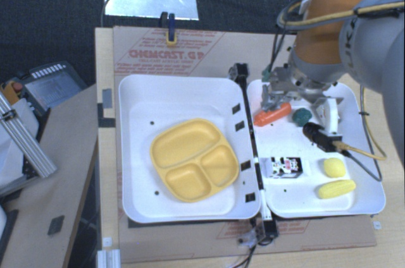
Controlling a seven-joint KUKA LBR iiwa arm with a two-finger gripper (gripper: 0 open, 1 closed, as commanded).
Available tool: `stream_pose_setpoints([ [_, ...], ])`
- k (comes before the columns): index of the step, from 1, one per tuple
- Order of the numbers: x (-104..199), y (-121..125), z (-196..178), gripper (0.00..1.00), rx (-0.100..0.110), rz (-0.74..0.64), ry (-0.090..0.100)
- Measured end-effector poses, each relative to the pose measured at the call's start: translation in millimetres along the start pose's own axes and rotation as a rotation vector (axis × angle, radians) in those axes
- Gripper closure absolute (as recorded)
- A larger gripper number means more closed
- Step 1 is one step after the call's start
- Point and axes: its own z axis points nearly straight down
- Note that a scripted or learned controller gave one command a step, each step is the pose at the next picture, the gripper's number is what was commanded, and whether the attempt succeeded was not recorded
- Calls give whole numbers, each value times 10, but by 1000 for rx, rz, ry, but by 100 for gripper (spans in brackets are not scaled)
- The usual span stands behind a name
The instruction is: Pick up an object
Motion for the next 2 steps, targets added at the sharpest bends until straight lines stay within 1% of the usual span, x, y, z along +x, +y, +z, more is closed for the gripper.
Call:
stream_pose_setpoints([
  [1,518,-55,102,100,2,1,0],
  [2,955,-71,74,100,1,1,0],
])
